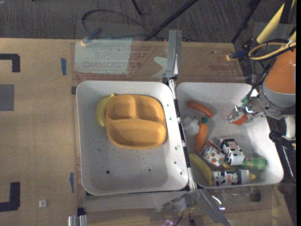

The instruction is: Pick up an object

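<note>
Gripper (241, 113) over a red object (240, 120)

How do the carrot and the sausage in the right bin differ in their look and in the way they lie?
The carrot is orange with a green top, while the sausage is plain red-orange from end to end. The carrot tapers toward one end; the sausage keeps an even width with rounded ends. The carrot lies nearly upright in the view, and the sausage lies at a slant above it. Both rest on the floor of the right bin, near its left wall.
</note>
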Controlling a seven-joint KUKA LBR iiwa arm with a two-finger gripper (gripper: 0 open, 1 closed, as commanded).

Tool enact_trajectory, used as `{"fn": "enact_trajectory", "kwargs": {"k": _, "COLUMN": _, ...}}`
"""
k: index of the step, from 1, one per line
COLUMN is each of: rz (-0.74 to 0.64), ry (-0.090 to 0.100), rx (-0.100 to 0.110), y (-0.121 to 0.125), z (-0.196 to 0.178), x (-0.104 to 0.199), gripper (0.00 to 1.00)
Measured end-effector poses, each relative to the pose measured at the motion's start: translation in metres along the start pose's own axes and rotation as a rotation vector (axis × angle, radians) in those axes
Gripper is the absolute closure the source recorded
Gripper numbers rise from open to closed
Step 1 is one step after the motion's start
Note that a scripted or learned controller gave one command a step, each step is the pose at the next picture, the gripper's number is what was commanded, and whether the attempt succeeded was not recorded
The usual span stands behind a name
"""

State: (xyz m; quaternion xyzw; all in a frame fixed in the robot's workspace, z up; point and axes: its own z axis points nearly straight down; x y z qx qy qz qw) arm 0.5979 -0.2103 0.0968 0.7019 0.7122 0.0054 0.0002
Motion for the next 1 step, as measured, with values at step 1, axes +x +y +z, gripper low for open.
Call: {"fn": "enact_trajectory", "kwargs": {"k": 1, "rz": -0.207, "ry": -0.007, "rx": 0.006, "y": 0.0153, "z": -0.1044, "x": 0.079, "gripper": 1.0}}
